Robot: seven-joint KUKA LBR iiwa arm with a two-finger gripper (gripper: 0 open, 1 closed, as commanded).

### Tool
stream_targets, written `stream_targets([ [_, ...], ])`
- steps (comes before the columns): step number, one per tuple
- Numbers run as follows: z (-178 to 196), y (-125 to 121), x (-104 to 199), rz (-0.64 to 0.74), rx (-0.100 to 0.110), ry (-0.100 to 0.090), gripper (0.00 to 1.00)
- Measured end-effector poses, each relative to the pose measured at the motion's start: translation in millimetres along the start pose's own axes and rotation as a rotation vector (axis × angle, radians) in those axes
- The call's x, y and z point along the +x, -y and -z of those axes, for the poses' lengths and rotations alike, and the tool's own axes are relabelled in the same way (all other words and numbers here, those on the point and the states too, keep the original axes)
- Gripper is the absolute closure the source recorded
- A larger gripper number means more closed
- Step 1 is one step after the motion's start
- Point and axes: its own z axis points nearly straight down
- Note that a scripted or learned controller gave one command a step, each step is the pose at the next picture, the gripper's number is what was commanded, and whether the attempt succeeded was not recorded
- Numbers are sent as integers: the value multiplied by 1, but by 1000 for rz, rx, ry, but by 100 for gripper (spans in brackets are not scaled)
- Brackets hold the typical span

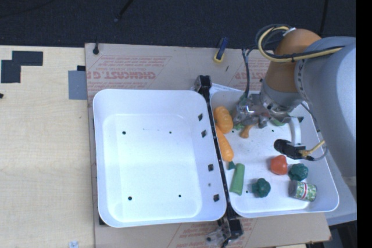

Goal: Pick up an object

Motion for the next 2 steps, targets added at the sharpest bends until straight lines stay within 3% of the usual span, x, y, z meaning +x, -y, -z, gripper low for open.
stream_targets([
  [1,-1,27,-3,5,3,-12,0],
  [2,5,9,6,-3,-2,-1,0],
])
